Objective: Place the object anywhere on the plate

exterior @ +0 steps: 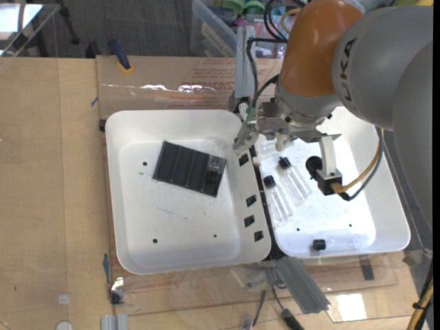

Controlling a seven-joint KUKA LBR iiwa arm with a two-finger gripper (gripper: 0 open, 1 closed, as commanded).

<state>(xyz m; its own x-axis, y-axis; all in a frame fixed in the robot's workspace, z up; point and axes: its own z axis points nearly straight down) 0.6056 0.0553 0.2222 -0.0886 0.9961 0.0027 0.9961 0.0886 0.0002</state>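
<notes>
Big dark letters can be read on the grey arm, just beside the orange band. Only part of the word is seen: "KA" is clear, and the letter before it looks like a "U". The letters are tilted along the arm. Faint reddish print is seen on the brown sheet behind the two bins, but it is too blurred to be read. No other words, numbers or signs can be read.
</notes>
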